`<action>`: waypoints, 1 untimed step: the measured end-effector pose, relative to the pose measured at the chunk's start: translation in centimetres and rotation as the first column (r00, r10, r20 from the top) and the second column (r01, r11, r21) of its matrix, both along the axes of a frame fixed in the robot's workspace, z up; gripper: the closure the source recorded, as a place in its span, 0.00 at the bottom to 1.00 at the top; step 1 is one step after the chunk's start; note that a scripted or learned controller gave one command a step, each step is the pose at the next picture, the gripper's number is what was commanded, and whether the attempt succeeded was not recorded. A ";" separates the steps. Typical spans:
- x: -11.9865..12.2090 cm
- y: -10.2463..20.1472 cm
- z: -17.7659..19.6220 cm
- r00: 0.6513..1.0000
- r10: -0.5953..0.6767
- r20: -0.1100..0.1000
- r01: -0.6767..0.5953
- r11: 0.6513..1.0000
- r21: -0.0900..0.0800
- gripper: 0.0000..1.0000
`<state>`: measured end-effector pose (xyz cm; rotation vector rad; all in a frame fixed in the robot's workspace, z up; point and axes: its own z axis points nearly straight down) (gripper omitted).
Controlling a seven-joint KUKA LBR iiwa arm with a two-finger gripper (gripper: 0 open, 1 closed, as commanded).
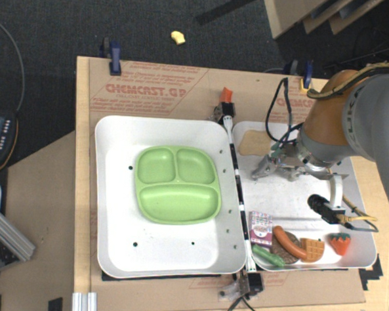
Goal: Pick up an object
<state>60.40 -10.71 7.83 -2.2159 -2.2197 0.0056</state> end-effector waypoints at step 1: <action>6.3 -7.6 0.8 1.000 -0.005 0.013 0.005 1.000 -0.006 0.00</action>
